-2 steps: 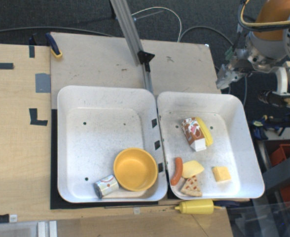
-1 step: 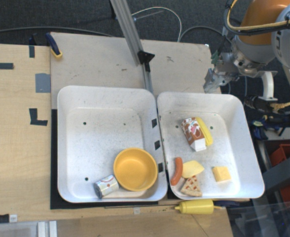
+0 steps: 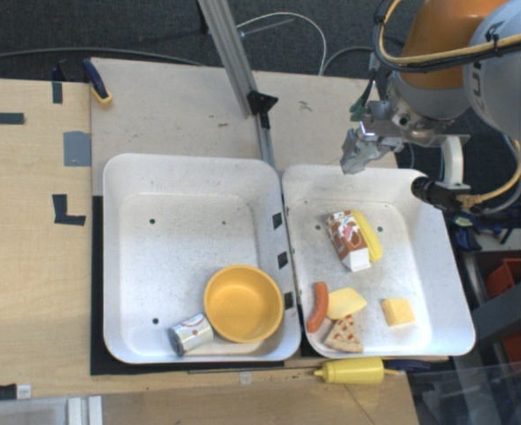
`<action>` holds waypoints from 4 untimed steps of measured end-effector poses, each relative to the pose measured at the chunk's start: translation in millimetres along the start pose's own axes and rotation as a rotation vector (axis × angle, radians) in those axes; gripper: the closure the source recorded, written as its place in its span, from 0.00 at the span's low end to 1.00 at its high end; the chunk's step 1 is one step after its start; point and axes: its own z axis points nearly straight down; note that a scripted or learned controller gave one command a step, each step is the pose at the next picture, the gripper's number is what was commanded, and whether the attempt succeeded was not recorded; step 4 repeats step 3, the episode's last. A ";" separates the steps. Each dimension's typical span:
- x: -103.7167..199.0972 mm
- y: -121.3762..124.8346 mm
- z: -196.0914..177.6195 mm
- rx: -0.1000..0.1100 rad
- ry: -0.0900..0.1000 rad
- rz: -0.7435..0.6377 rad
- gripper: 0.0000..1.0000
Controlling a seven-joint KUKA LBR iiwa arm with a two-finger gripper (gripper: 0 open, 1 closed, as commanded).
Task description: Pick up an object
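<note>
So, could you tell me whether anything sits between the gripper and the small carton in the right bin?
Nothing visible does. The gripper hangs over the right bin's far rim, and bare bin floor separates it from the carton.

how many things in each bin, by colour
Left bin:
yellow: 1, bowl
silver: 1, can
Right bin:
red and white: 1, carton
yellow: 3, banana, cheese wedge, cheese cube
orange-red: 1, hot dog
orange with red spots: 1, pizza slice
Total: 8
</note>
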 end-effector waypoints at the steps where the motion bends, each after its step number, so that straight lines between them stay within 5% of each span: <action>1: 53.3 -15.9 19.7 0.003 0.000 0.000 1.00; 3: 152.4 -53.4 44.4 0.004 0.000 -0.001 1.00; 4: 152.4 -53.4 44.4 0.004 0.000 -0.001 1.00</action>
